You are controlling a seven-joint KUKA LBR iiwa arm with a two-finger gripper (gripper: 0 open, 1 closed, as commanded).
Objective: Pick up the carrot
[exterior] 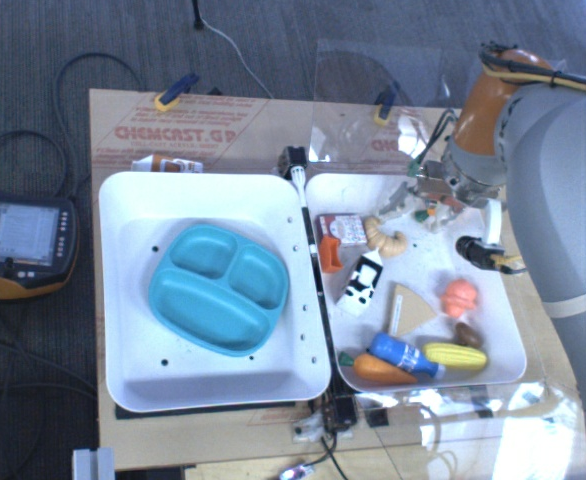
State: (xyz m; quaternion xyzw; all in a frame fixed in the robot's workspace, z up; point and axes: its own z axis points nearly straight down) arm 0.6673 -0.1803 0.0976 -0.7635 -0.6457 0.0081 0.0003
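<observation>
Camera view: your orange plastic carrot [381, 370] lies at six o'clock in the right shallow white bin [514, 320], touching a blue bottle [403, 353]. Your pincer [420, 200] hovers at twelve o'clock, fingers spread, pinching nothing.

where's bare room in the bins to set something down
Left bin: bare floor all around the blue plate, widest at its corners. Right bin: crowded, especially the near edge with carrot, bottle and corn.

Carrot [382, 370] in right bin [508, 353], tray [219, 287] in left bin [133, 208].
</observation>
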